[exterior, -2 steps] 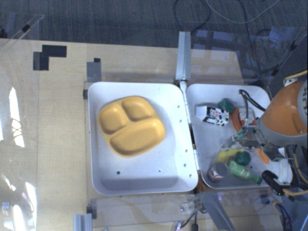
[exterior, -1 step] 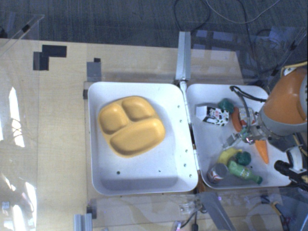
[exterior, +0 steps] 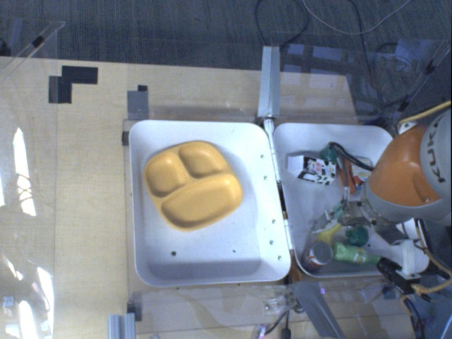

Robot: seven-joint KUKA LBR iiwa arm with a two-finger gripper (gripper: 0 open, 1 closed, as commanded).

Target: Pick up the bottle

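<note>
Jaws (exterior: pixel 351 214) state unreadable, buried in clutter at right bin's (exterior: pixel 296 189) centre. Green bottle (exterior: pixel 355 253) lies flat at 5 o'clock, beside a can (exterior: pixel 318 255). Risk: crowding neighbours foul the grasp.

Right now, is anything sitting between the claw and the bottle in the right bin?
Nothing visible blocks it. The claw hangs low in the right bin, just above the green bottle lying near the front wall. A can lies beside the bottle, close enough to crowd a grasp.

Even, soft overhead light; glare streaks at left; slightly blurred throughout.
</note>
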